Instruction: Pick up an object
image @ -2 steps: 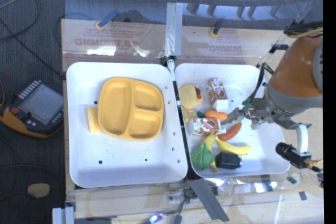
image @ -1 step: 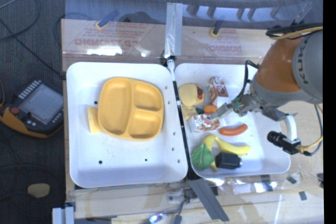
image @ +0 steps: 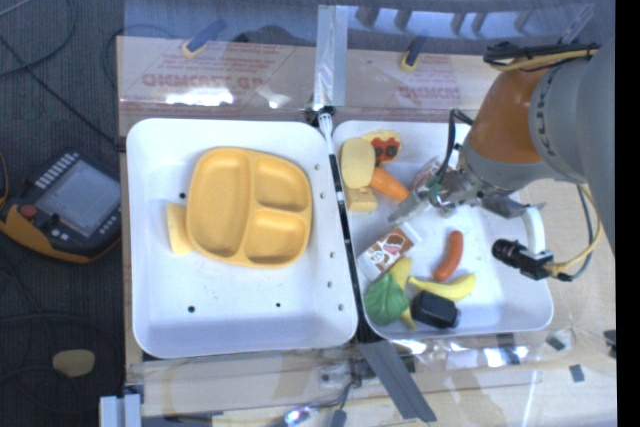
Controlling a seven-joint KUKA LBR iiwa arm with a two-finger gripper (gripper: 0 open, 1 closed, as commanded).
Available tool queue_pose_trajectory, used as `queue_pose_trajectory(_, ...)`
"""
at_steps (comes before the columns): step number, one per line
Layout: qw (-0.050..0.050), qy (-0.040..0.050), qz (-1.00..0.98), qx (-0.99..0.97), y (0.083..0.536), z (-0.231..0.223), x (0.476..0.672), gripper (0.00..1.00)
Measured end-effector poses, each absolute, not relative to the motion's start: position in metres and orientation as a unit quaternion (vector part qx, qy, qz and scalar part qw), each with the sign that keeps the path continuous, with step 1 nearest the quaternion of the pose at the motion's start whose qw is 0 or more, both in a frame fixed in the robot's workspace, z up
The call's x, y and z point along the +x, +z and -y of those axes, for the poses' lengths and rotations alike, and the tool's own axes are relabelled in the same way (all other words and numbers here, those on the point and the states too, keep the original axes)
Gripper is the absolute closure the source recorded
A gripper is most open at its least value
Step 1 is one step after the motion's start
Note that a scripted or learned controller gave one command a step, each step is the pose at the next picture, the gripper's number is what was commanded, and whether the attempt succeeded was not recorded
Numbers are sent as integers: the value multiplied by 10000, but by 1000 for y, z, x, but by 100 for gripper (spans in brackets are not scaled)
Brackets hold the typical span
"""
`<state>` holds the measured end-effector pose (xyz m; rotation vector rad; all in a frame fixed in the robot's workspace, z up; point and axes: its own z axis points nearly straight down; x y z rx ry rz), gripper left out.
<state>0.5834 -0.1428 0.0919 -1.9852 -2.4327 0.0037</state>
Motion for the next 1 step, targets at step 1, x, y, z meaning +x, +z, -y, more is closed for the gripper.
queue_pose_trajectory(1,-37,-6,7210,-6930,88,119,626,0)
